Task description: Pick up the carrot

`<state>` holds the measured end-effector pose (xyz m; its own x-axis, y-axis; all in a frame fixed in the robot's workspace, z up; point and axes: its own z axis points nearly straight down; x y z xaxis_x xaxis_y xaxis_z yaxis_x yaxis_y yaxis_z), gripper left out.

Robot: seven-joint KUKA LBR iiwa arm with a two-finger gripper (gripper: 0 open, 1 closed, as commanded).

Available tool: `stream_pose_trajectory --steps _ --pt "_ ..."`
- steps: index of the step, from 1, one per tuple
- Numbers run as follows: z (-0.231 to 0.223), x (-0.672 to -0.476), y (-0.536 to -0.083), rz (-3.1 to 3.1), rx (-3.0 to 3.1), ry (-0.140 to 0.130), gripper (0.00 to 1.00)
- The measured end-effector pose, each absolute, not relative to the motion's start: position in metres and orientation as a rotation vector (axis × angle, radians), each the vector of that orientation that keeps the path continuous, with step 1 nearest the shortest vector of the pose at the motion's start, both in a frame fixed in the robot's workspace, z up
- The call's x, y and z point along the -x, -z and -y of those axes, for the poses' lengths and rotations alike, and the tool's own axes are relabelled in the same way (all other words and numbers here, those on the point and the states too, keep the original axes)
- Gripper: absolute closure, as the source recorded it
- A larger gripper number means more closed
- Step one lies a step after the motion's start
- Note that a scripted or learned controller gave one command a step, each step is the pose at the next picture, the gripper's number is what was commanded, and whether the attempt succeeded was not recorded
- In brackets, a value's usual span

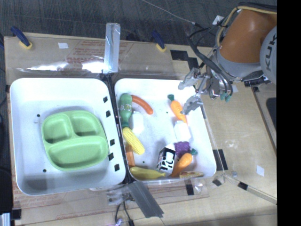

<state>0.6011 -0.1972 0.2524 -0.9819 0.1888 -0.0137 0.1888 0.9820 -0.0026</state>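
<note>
**Over the right bin, carrot below my fingers**

Nearest the lens, a grey metal strip [143, 199] lies on the desk [244, 140] at the bins' front edge. My arm [247, 36] comes in from 2 o'clock, its smooth orange band above the wrist, dark cables looping beside it. My end effector [192, 92] hangs tilted over the right bin [209, 140], its two pale fingers spread well apart with nothing between them. One fingertip sits at the bin's 1 o'clock rim, the other just beside the carrot [176, 109]. That carrot is a small, tapered orange plastic piece with a green top, lying at 2 o'clock in the right bin, touching a white rounded item [182, 132] below it. Elsewhere in that bin lie a knobbly yellow corn cob [133, 141], a glossy orange sausage [142, 104] and a yellow banana [146, 173]. At 9 o'clock, the left bin [23, 98] holds a matte green divided plate [74, 139].
</note>
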Motion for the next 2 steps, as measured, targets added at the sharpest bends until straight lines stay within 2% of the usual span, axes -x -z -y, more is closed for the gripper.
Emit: stream_pose_trajectory --steps 1,2 --pt "0.208 -0.628 -0.112 -3.125 -0.433 -0.004 0.00" --pt "0.208 -0.633 -0.131 -3.109 -0.420 0.002 1.00"
